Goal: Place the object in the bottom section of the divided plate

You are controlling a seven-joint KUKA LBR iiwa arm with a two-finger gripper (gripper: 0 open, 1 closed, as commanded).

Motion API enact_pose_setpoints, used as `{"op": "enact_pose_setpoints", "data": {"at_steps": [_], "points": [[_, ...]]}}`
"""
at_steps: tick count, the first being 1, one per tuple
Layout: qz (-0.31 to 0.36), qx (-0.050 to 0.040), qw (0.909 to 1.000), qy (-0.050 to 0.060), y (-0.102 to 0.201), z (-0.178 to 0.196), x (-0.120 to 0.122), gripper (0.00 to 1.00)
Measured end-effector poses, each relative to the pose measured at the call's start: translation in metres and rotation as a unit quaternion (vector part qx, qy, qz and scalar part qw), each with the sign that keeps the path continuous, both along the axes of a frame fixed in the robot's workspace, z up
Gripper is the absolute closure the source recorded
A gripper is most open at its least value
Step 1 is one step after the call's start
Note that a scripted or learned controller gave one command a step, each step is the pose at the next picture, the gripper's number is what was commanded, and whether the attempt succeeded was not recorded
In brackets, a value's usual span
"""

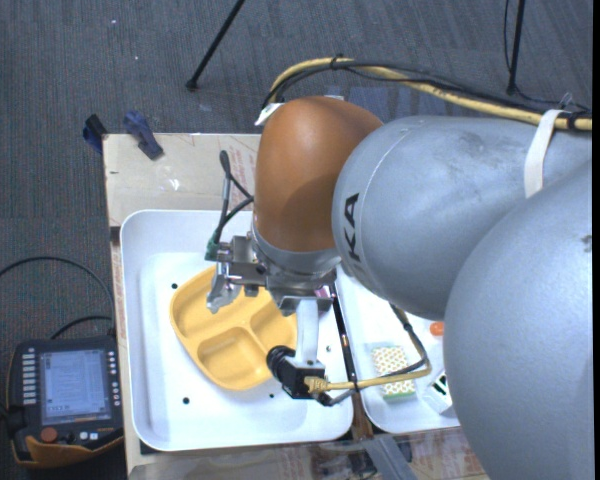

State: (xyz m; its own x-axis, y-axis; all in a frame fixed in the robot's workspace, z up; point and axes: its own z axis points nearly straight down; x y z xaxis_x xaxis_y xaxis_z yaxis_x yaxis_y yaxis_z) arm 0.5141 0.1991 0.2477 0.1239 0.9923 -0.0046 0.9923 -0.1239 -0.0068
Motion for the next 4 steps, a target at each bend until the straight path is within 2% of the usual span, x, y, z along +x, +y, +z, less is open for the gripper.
{"op": "enact_pose_setpoints", "data": {"at_steps": [4], "points": [[0.000,0.0000,1.0000,0.000,0.0000,0.0000,0.0000,0.00]]}}
